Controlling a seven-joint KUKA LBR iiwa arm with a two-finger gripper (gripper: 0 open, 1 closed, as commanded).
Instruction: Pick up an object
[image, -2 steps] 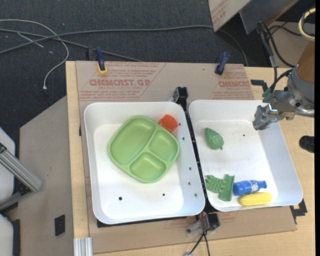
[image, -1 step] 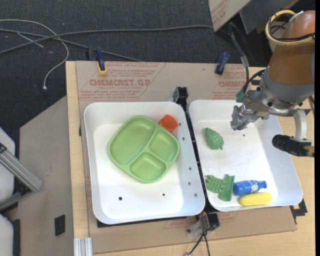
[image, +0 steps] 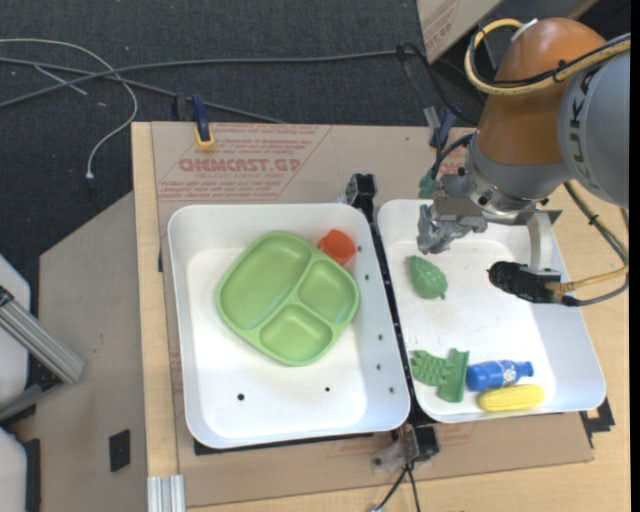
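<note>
Hanging over the far end of the right bin (image: 505, 320) in the camera view, the gripper (image: 436, 240) points down from the grey and orange arm, which reaches in from the right. Nothing can be seen caught in it, and at this slant I cannot tell whether it is released or clenched.

The nearest candidate is a knobbly green toy (image: 427, 277) lying on the bin floor just beside the tool, on the side toward the front edge of the bench. Its long axis runs on a slight diagonal, from back-left to front-right. Whether the tool touches it or hovers above it cannot be told.

Judging from that, the coming move turns on a short shift toward the front of the bin and then a descent, with the tool closing across the narrow width of the toy, not along its length.

Well apart, along the front wall of the same bin, lie a green comb-like toy (image: 440, 372), a blue bottle (image: 497, 374) and a yellow piece (image: 511, 398), packed close together. The left bin (image: 300, 400) holds a green divided plate (image: 288, 297) with an orange piece (image: 338, 245) at its far corner.
</note>
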